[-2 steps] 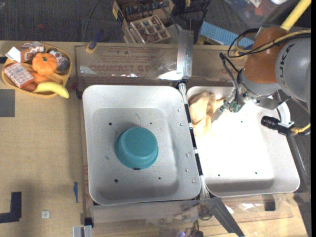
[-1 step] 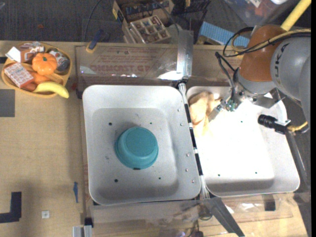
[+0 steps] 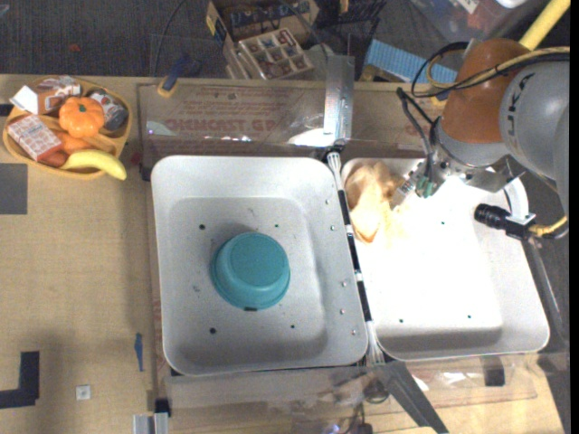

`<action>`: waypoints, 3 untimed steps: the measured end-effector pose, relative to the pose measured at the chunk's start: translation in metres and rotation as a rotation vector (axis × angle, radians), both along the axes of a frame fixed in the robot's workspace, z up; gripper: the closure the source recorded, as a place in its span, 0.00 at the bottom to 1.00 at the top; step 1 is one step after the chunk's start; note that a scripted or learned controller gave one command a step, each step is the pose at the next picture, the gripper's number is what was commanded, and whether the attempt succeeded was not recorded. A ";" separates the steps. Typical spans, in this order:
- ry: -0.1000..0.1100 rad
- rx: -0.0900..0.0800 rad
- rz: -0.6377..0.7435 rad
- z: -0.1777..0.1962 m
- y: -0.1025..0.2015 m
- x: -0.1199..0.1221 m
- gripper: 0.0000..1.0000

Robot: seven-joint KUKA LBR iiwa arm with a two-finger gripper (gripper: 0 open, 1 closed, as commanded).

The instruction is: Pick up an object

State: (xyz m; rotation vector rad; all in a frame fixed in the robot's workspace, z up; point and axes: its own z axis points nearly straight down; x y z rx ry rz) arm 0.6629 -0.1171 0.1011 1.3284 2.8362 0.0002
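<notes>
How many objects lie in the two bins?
2: a teal bowl upside down mid left bin, and a pale yellowish item at the right bin's upper left corner, near the gripper.

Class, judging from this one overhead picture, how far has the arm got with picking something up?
Done: the gripper has reached the right bin, beside the pale tan object at its left edge. In hand: nothing visibly lifted. Left: grasp and raise an object; the teal bowl sits untouched in the left bin.

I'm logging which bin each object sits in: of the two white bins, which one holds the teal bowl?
The left bin holds the teal bowl, upside down near its middle. The right bin instead has a pale yellowish object at its far-left corner, near the gripper.
</notes>
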 end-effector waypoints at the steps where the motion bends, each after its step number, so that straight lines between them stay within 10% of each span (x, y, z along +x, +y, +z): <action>1: 0.001 0.000 0.173 0.058 -0.026 -0.006 1.00; 2: 0.003 0.000 0.401 0.096 0.001 -0.018 1.00; 3: 0.006 0.002 0.219 0.115 0.005 -0.048 1.00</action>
